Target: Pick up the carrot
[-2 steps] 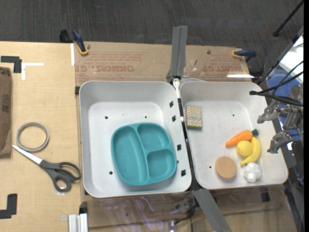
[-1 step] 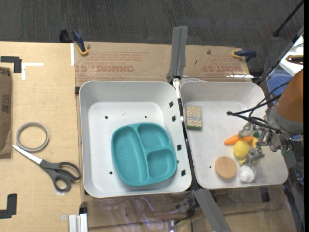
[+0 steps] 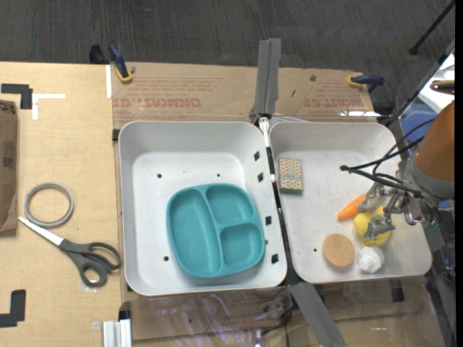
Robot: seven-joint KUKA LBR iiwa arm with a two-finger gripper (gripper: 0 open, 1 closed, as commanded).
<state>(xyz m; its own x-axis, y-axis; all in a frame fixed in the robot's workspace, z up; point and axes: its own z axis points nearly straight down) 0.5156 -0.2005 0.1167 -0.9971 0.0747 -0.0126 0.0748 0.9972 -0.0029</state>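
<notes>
on the far left of the counter (image 3: 58, 157), a flat tan board, lies a ring of grey tape (image 3: 48, 203), and just below it a pair of scissors (image 3: 72, 249) with steel blades and dark grey loop handles. the left bin (image 3: 137, 165) is a shallow white tray with rounded corners; in it sits a teal plastic plate (image 3: 215, 230), smooth and split into three compartments, turned at a slight angle. a strip of grey tape (image 3: 268, 78) runs up from the seam between the two bins. in the right bin (image 3: 318, 139), near its left wall, rests a small rectangular sponge (image 3: 290, 175) with a speckled face and a green edge. lower down lies a flat round tan disc (image 3: 338, 251), and beside it on the right a small white lump (image 3: 370, 260). the carrot (image 3: 349, 208), a short orange taper, lies on the bin floor just left of a yellow rounded thing (image 3: 367, 225). the gripper (image 3: 379, 226) hangs over that yellow thing, near the carrot's thick end; whether the jaws are spread or pressed together i cannot tell. the grey arm (image 3: 434, 165) reaches in from the right, its orange band above the wrist, black cables looping off it.
</notes>
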